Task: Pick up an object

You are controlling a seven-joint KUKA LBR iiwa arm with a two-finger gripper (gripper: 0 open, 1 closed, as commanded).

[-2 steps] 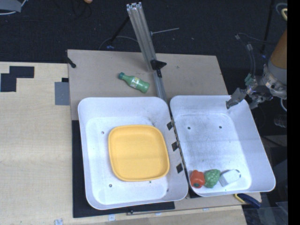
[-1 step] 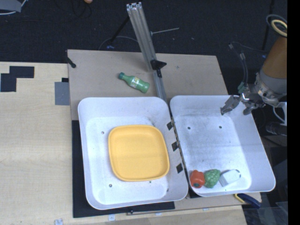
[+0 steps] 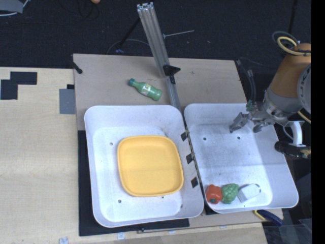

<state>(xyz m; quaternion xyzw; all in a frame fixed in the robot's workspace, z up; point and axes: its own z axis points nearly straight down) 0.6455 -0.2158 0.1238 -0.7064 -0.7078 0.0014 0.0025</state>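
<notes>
The gripper hovered over the far right part of the right bin, its two fingers spread apart and grasping nothing. The candidates for picking lay clustered in that bin's near corner, well apart from the gripper: a red piece touching a green bumpy piece, and just to the right of them a small white object. A yellow plate sat flat in the left bin, and a green bottle lay on its side on the bench beyond the bins, to the far left of the gripper. To do this step well, the arm would probably need to travel toward the near edge and centre over one item of the cluster rather than the seam between two, since the red and green pieces sat pressed together and a descent between them might push both aside. The white object, at the right end of the cluster, looked the easier target; the fingers should straddle its narrower side and come down fully before closing, keeping off the bin wall close by.
</notes>
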